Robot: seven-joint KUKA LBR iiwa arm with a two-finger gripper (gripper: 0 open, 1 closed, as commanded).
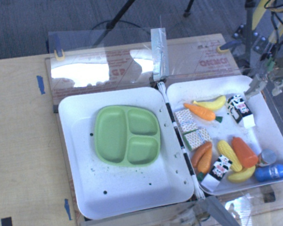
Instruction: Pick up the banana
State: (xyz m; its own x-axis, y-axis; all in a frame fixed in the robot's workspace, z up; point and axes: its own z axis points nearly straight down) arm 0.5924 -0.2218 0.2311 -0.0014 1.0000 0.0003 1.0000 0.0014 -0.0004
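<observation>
Camera view. Two shallow white bins with rounded corners sit side by side on a pale wooden bench. The left bin [90,195] holds a matte green plate [126,135] moulded into three compartments; its floor is speckled with dark marks. The right bin [277,132] holds a jumble of glossy plastic toys. The banana [212,103], smooth, yellow and curved, lies near the bin's far edge, touching the top of an orange carrot [200,112]. A cow-patterned carton [239,109] lies just beside the banana's right end. Nearer the camera lie a knobbly corn cob [229,155], a red bottle [244,153] and a blue bottle [272,172]. The gripper [270,78] (partly lost among cables) hangs at the bin's far right corner, apart from the banana; its opening cannot be judged. Clear plastic sheeting backs the bins; grey carpet and tripod legs lie beyond.
</observation>
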